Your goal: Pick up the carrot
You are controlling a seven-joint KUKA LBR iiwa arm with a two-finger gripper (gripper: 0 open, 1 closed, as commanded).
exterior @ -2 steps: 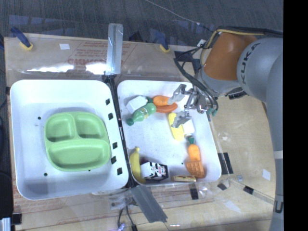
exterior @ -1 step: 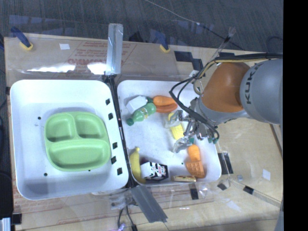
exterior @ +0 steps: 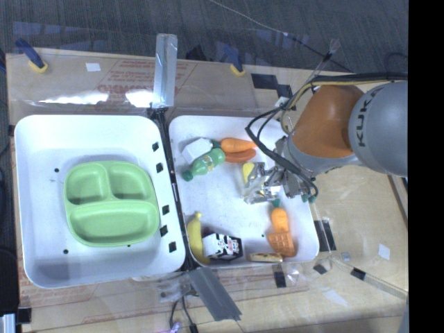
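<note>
I see the hand (exterior: 263, 186) low over the middle of the right bin (exterior: 229, 207), its metal fingers pointing left; from this angle I cannot tell how far they are spread, and I see nothing between them. The carrot (exterior: 238, 146) lies up-left of the hand near the bin's far wall, apart from it, just beside a green bottle (exterior: 204, 164). Below the hand sits an orange toy (exterior: 279, 229). A banana (exterior: 195, 238) and a black-and-white carton (exterior: 223, 246) lie along the near edge. The left bin (exterior: 35, 186) holds a green divided plate (exterior: 109, 202).
</note>
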